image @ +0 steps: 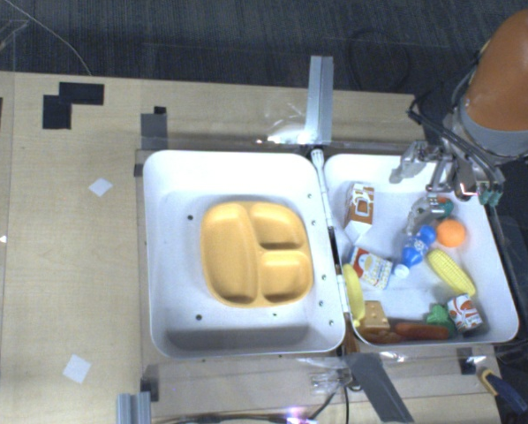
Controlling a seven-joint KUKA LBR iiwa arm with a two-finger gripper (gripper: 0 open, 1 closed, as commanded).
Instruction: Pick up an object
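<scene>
A yellow tray lies in the white left bin. Right of it: an orange ball, yellow corn, a blue bottle.

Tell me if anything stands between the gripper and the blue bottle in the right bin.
Nothing visible does. The gripper hangs directly above the blue bottle in the right bin. The orange ball and the corn cob crowd the bottle's right side.

My arm reaches in from the right, orange band high over the right bin, wrist bent downward. My gripper hangs above that bin's upper middle, fingertips pointing down toward its floor.
</scene>
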